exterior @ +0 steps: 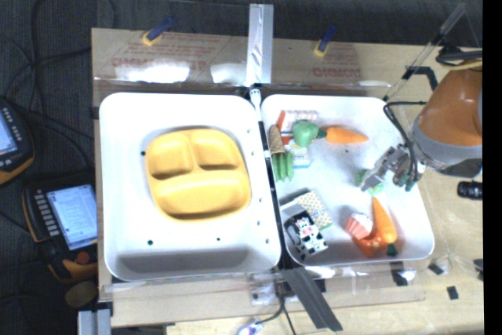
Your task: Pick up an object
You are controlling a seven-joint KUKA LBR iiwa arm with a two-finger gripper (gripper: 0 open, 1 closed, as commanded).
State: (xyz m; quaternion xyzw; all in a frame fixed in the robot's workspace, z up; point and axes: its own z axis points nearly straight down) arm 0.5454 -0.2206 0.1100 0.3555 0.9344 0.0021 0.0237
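My gripper (394, 169) hangs low over the right part of the right bin (408, 115), below the orange wrist band (455, 110). A small green piece (369, 181) lies right at its left tip; whether it is gripped cannot be made out. In the same bin a carrot (345, 136) lies at the back beside a green toy (304, 132). An orange vegetable (383, 225) and a pink-and-red piece (359, 227) lie in front of the gripper. A cow-patterned block (307, 233) sits at the front left.
The left bin (118, 169) holds a yellow divided plate (199, 172). A brown stick (275, 140) and a green stick (281, 166) lie along the right bin's left wall, next to a patterned card (314, 205). Cables and a handheld screen (70, 216) lie left of the bench.
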